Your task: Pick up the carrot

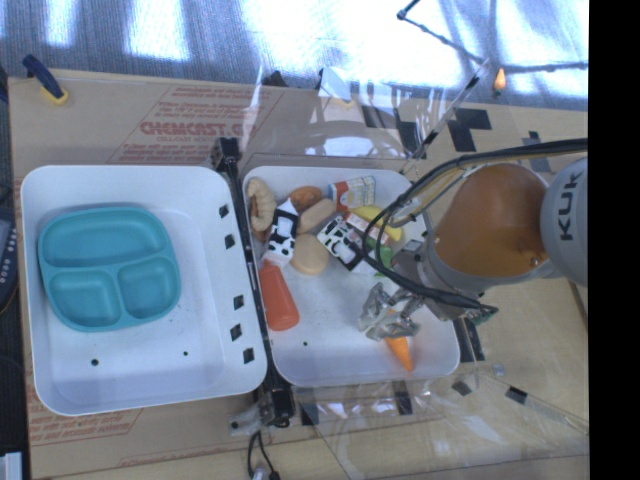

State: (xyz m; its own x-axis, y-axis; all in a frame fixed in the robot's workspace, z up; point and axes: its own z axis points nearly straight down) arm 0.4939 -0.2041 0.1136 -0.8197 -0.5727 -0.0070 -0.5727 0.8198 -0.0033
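We saw the gripper (pixel 388 320) just above the carrot (pixel 401 352) in the right bin (pixel 330 368) — whether open or closed, we could not tell — it needed to centre over the carrot before closing

Two white bins on the bench: left bin (pixel 60 368) and right bin (pixel 330 363). Left bin holds one teal divided plate (pixel 108 266), three compartments. Right bin, counted relative to the carrot (pixel 401 352) at its near edge: one carrot; one orange-red bottle (pixel 279 296) to its left; two black-and-white patterned items (pixel 283 234) (pixel 340 242) up-left; two tan rounded pieces (pixel 311 256) (pixel 317 214); one ring-shaped bagel (pixel 262 206); one small carton (pixel 354 190); one yellow item (pixel 372 214), partly hidden. One arm, one gripper (pixel 390 314).
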